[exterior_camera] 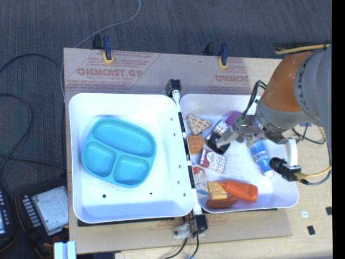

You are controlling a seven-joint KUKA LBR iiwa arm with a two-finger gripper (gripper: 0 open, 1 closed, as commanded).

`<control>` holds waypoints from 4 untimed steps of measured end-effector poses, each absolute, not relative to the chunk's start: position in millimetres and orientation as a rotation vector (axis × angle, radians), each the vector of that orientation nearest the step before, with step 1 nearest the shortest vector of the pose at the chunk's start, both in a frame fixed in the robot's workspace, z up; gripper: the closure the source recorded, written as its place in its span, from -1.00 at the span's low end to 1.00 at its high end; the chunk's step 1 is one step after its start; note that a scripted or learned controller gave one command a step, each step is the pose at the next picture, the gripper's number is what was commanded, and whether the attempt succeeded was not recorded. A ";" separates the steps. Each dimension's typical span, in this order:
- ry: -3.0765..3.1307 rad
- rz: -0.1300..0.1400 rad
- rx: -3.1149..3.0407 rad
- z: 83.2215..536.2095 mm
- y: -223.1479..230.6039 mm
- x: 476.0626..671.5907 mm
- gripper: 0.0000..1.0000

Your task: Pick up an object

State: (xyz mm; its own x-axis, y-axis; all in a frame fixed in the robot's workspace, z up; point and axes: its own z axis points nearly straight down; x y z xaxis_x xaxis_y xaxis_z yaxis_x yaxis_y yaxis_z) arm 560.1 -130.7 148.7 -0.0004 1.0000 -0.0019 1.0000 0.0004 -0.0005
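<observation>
Lying in the right bin are the objects on offer: a waffle-patterned wedge near the back left corner, a small orange-brown block just below it against the left wall, a red and white packet near the middle, a blue and white bottle towards the right, and along the front wall an orange carrot-shaped toy touching a yellow cheese-like block that lies on a dark red piece. A purple item sits towards the back, partly hidden by the arm. The gripper is low over the middle of this bin, just above the red and white packet and beside the orange-brown block; its dark tip is visible, but whether it is open or closed cannot be told, nor whether it touches anything. The grey arm with its orange band comes in from the right over the bin's back right corner. The left bin holds a blue divided plate with three compartments. Both bins rest on a brown board fixed at the back by two blue and yellow clamps.
</observation>
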 end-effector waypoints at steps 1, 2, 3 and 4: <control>2.210 0.014 2.213 93.4 -98.4 537.0 -1.00; 2.205 0.018 2.210 106.1 -99.9 539.1 1.00; 2.205 0.017 2.211 105.5 -100.0 538.7 -1.00; 2.206 0.020 2.211 116.1 -99.0 539.3 1.00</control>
